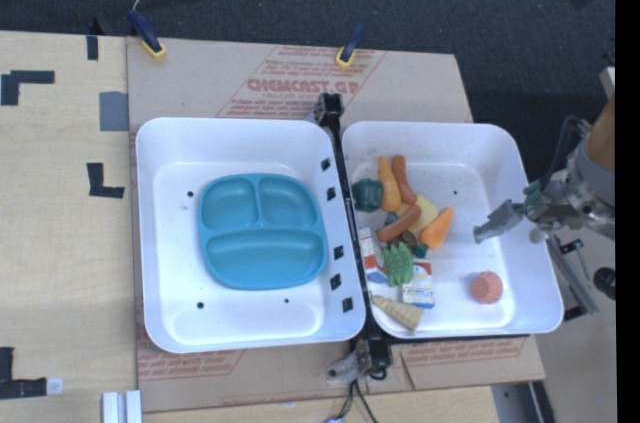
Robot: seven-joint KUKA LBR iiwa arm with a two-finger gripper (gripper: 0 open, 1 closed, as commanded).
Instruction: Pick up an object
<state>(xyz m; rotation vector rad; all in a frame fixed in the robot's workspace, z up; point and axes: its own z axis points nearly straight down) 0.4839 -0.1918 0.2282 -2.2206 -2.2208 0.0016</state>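
We judge the pick to be at its opening stage, with nothing lifted yet. Our end effector [497, 223] sits at the right rim of the right bin [500, 143], reaching in from the right over the bin's bare white floor, and we see nothing between its tips; whether it stands wide or narrow we cannot tell, since the grey tip that shows is small and blurred. The candidate things all lie in that right bin. A cluster of toy food is crowded against the bin's left wall: an orange carrot-like piece [387, 185], a reddish sausage shape [402, 175], a dark green lump [367, 195], a yellow piece [426, 210], an orange wedge [437, 228], a green leafy item [399, 263], a small printed box [418, 290] and a tan cone [398, 313] near the front edge. Apart from that pile, a small pink ball [487, 287] rests alone on the floor toward the front right, nearest to our end effector and free of neighbours. The left bin [165, 241] on the worktop [60, 211] carries a blue divided plate [263, 231]. So the whole of the task is left: we must choose a target, descend onto it, close and raise it. The lone ball looks the easier reach; the pile risks a muddled grasp.
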